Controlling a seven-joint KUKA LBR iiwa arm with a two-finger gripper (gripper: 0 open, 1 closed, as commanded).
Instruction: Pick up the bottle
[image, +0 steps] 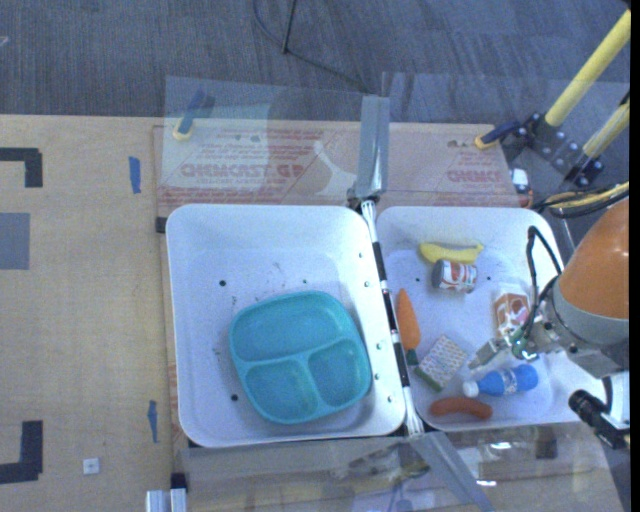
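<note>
The bottle is small, with a blue body and a white cap. It lies on its side near the front of the right bin, cap pointing left. My gripper hangs low in that bin, just behind and above the bottle. It reaches in from the right under the orange band of the arm. The bottle rests on the bin floor, and I see nothing held.
Around the bottle lie a red sausage, a checkered cracker, an orange carrot, a snack packet, a can and a banana. The left bin holds a teal divided plate.
</note>
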